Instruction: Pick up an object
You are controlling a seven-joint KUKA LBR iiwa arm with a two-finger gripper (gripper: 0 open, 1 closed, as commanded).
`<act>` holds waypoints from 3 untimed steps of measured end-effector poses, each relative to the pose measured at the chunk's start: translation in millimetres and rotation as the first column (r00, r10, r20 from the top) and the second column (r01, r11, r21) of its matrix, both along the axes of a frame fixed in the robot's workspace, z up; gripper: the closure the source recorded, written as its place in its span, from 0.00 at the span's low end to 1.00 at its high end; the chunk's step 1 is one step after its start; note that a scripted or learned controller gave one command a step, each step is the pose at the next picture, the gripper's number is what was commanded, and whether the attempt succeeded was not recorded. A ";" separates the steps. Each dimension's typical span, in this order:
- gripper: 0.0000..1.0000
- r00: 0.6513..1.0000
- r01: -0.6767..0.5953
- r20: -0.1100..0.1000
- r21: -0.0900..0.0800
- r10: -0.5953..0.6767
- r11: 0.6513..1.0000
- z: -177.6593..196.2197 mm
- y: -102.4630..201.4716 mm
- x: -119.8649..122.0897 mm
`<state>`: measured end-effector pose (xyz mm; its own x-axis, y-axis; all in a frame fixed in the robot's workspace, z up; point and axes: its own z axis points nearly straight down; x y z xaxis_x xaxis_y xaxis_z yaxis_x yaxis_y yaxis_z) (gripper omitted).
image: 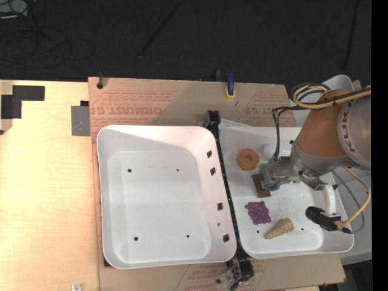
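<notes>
Camera view: two white bins sit side by side on a cardboard sheet over the bench. The left bin point(115, 162) has bare floor showing. The right bin point(291, 238) holds an orange ring point(247, 159) near its upper left, a purple lump point(258, 211) lower down, a tan cone point(279, 228) lying on its side just right of and below the lump, and a brown block point(262, 185) between ring and lump. The arm point(327, 135) reaches in from the right, orange band above the wrist. The gripper point(271, 177) is low in the right bin, right at the block's upper end. Whether the jaws are parted or closed, or have hold of the block, cannot be told.
</notes>
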<state>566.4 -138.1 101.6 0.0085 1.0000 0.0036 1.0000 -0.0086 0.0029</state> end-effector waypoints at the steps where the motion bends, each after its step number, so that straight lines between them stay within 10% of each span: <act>1: 1.00 1.000 -0.017 0.007 -0.002 0.017 1.000 142.1 74.2 -10.4; 2: 1.00 1.000 -0.018 0.012 -0.001 0.018 1.000 282.1 143.4 -15.0; 3: 1.00 1.000 -0.003 -0.011 -0.004 0.003 1.000 241.5 87.2 -67.7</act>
